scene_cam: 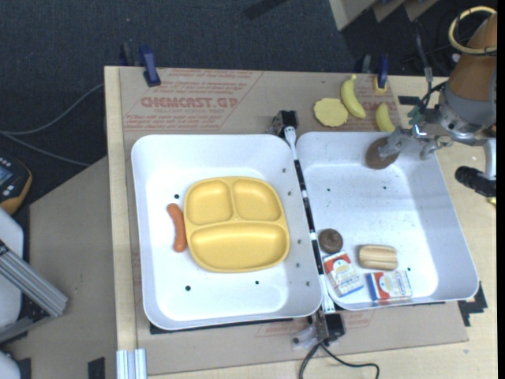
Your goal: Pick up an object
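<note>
My gripper [401, 142] reaches in from the right over the far edge of the right bin [418, 212]. A brown round disc [381, 155] sits right at its tip, by the bin's back wall; I cannot tell whether it is gripped. At the near end of the right bin lie a small brown round piece [330, 239], a tan bread roll [377, 256] and two small red, white and blue cartons [343, 275] [390, 285].
The left bin [158, 180] holds a yellow divided plate [235, 223] with an orange sausage [177, 227] to its left. Behind the right bin, on the board, lie a banana [353, 98], a yellow round slice [331, 112] and another small yellow piece [384, 117].
</note>
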You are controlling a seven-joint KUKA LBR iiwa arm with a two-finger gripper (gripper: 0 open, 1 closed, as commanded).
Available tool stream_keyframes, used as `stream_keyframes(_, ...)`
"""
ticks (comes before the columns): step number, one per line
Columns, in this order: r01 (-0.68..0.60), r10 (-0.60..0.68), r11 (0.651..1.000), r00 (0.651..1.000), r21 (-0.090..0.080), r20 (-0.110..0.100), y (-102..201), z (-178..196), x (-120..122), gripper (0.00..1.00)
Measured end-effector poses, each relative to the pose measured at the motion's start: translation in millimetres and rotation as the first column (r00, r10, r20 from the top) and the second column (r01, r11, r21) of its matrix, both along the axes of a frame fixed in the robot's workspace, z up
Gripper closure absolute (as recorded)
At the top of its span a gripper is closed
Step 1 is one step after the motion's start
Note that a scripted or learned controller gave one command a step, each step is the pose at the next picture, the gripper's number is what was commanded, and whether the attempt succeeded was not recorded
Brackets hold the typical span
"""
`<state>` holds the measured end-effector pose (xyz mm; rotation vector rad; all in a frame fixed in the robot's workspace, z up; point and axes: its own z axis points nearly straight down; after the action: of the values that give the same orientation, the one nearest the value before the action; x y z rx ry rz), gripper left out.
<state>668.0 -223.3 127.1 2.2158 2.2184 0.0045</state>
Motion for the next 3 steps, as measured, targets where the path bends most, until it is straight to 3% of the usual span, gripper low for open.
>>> stream_keyframes(1,-0.002,0.002,1.000,1.000,0.006,-0.007,2,-17,-1,0.00)
stream_keyframes(2,-0.001,0.001,1.000,1.000,0.001,-0.003,0,-7,-1,0.00)
stream_keyframes(3,-0.003,0.003,1.000,1.000,0.014,-0.011,5,-29,0,0.00)
